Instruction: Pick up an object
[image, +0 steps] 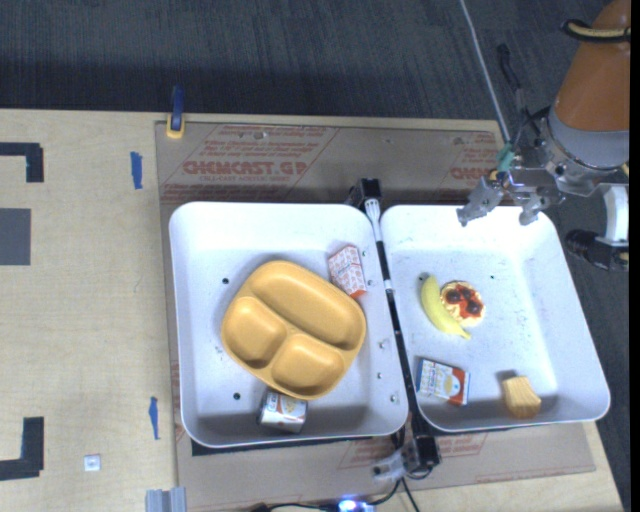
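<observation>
Brown board (300, 165) reads approx "CHEMCAST GP"; tool (503, 205) spread apart, gripping nothing, over right bin (570, 330)

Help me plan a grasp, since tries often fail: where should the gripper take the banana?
Probably mid-body, from straight above, fingers closing across its narrow width. The banana lies flat, long and curved; the small round toy hugs its right side, so aim slightly toward its lower end.
</observation>
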